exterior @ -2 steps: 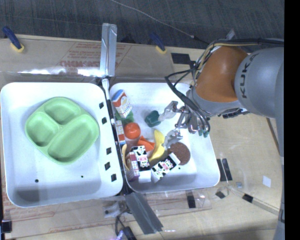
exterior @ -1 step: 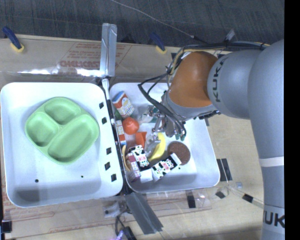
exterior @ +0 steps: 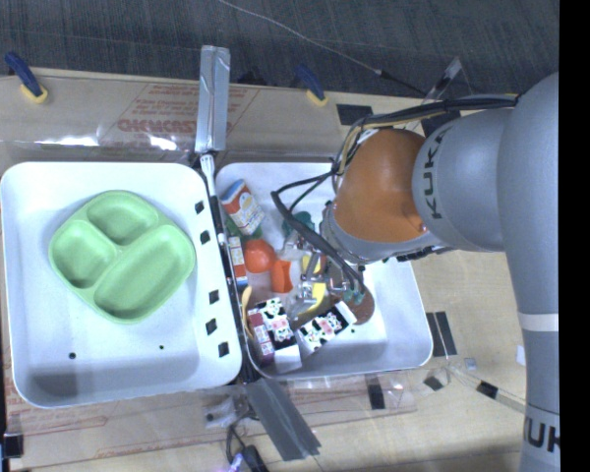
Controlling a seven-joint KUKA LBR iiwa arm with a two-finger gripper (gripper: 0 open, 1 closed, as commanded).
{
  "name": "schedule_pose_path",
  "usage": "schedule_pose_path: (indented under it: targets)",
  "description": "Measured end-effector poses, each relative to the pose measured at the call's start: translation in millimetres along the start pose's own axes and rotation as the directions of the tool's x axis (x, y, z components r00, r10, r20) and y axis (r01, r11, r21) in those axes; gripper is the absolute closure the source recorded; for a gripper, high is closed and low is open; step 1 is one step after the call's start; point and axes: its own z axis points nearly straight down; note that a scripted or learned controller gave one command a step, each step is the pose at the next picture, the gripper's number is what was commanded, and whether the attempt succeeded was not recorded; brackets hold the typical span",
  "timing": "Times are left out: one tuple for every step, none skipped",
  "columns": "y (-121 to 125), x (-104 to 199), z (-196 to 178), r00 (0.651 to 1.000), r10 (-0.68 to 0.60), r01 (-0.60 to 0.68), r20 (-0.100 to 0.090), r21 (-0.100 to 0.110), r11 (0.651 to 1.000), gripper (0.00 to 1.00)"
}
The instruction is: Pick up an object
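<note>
- the grey arm (exterior: 492, 175) reaches in from the right, its orange band (exterior: 377, 187) hanging over the right bin (exterior: 403, 327).
- the jaws sit low among the clutter at the middle of the right bin, around (exterior: 320, 288); whether they are open or closed cannot be told, since the wrist and cables cover them.
- the things to pick lie crowded along the left side and front of the right bin: a small bottle with an orange and white label (exterior: 241, 209) near the back, an orange ball (exterior: 259, 256) just below it, and an orange piece (exterior: 281, 275) beside the ball.
- at the front of that bin lie two black-and-white patterned blocks (exterior: 320, 330), with another patterned block (exterior: 271, 321) to their left, all close together.
- a brown round thing (exterior: 364, 305) shows just right of the jaws.
- the left bin (exterior: 29, 362) holds a green divided plate (exterior: 123, 254), lying flat and well apart from the arm.
- both bins rest on the bench (exterior: 472, 283).
</note>
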Motion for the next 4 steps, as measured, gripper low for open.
schedule_pose_path:
  targets:
    - [-26, -73, 11, 0.977, -0.214, 0.214, -0.02, -0.028, 0.977, 0.0]
    - [-13, -66, 10, 0.739, -0.674, 0.673, -0.005, -0.036, 0.739, 0.0]
    - [-12, -68, -1, 0.737, -0.676, 0.676, -0.002, -0.035, 0.736, 1.0]
    - [44, -80, -128, 0.79, -0.613, 0.612, 0.003, -0.027, 0.79, 1.0]
